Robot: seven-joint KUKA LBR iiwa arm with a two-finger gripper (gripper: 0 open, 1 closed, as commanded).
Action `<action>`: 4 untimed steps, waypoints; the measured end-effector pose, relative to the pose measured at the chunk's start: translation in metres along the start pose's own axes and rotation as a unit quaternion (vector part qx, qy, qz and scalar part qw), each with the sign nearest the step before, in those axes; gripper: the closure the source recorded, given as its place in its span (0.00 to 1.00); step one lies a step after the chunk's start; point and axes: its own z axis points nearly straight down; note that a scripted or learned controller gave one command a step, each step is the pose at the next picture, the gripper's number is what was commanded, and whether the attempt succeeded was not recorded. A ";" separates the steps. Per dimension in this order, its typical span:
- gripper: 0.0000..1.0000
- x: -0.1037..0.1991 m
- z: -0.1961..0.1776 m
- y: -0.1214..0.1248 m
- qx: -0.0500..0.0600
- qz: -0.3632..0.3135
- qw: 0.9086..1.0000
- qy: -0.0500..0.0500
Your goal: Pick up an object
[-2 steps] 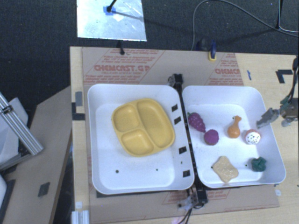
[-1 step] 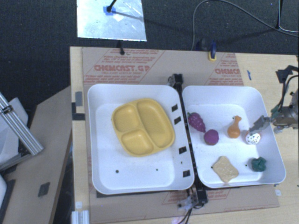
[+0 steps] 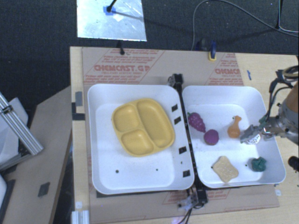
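The right bin (image 3: 219,94) holds a purple grape bunch (image 3: 196,122), a round purple fruit (image 3: 211,136), an orange pear-shaped toy (image 3: 234,127), a tan slice of toast (image 3: 225,169) and a dark green lump (image 3: 258,164). My gripper (image 3: 251,135) reaches in over the bin's right rim, its tip just right of the orange toy and above the green lump. Nothing shows between its tips.
The left bin (image 3: 107,171) bears a yellow divided plate (image 3: 142,126). A black hinge strip (image 3: 183,134) runs between the bins. Cables (image 3: 233,8) and a shiny metal sheet (image 3: 111,13) lie beyond the bench. An aluminium rail (image 3: 16,127) stands at the left.
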 end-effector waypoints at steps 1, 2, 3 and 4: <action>0.00 0.002 0.061 -0.006 0.001 0.000 1.000 0.000; 1.00 0.001 0.047 -0.004 -0.002 0.000 1.000 -0.001; 1.00 0.002 0.004 -0.003 -0.003 -0.002 1.000 -0.001; 1.00 0.002 -0.048 -0.001 -0.004 -0.002 1.000 -0.002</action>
